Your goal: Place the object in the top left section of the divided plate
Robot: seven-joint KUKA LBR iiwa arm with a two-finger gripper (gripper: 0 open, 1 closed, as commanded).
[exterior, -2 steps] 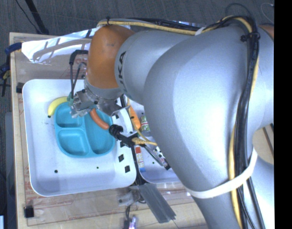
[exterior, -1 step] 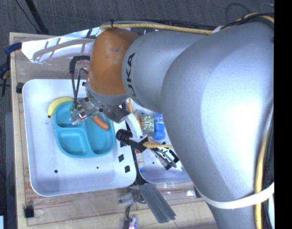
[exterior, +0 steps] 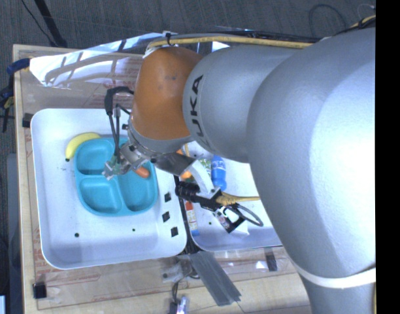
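Where the bench's near edge shows, the left white bin holds a blue divided plate. Gripper sits low over the plate's middle ridge, arm looming from the right. Whether it is open, closed or gripping anything cannot be told. A small orange object lies at the plate's right edge, just beside the gripper. Farther back, a yellow banana touches the plate's far-left rim.
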